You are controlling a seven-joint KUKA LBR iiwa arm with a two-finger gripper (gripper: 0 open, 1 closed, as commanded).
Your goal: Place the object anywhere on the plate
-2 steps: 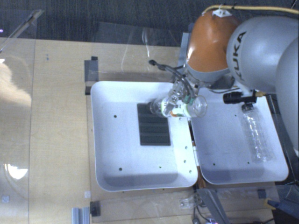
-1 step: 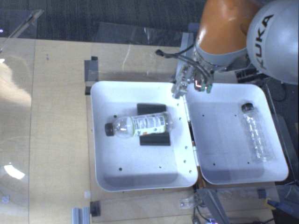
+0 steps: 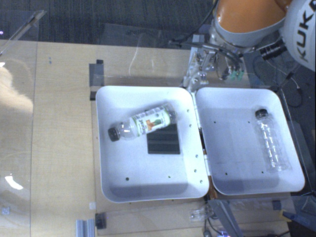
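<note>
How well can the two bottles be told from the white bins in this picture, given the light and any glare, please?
In the camera view, the labelled bottle stands out clearly beside the dark plate; the clear bottle nearly melts into the right bin, save its dark cap; soft shadows darken both bins' near walls; the gripper looks blurred.

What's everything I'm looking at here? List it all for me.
Bins: two, white, side by side on the bench, left bin, right bin.
Labelled bottle: one, clear with dark cap, lying in the left bin.
Plate: one, black, square, left bin, beside the labelled bottle.
Plain bottle: one, clear with dark cap, lying in the right bin.
Bench: one, light wood.
Arm: one, grey and orange, upper right.
End effector: one, metallic, above the bins' far edge.
</note>
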